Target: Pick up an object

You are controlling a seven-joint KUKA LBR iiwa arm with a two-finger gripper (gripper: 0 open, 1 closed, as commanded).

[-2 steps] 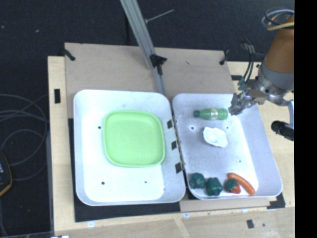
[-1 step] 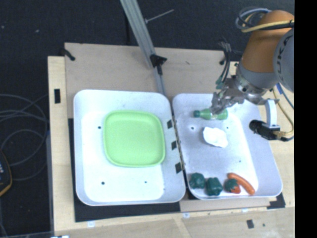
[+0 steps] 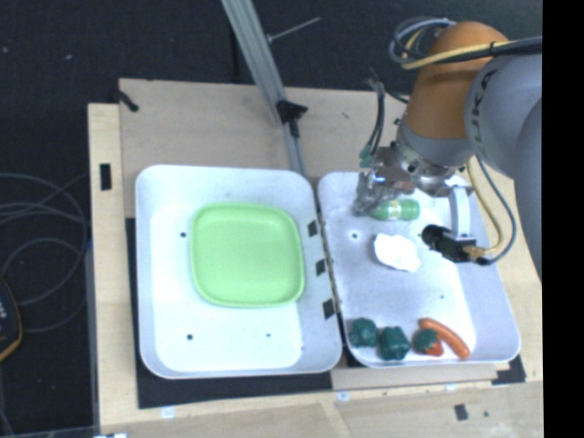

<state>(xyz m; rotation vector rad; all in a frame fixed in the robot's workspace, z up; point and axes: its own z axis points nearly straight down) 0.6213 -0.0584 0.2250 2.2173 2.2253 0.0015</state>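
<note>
My gripper (image 3: 372, 199) hangs low over the far left part of the right bin (image 3: 484, 331), right beside a small green and white bottle (image 3: 399, 211) lying on its side. The bottle lies just to the gripper's right, and I cannot tell whether it is between the fingers. A white crumpled lump (image 3: 397, 251) rests in the middle of that bin. Along the bin's near edge lie two dark green pieces (image 3: 380, 337) and an orange-red carrot-like thing (image 3: 443, 338) with a green end.
The left bin (image 3: 160, 245) holds a light green square plate (image 3: 246, 255). A slanted metal pole (image 3: 260, 57) rises behind the bins. The divider between the bins carries small black clips (image 3: 321, 267).
</note>
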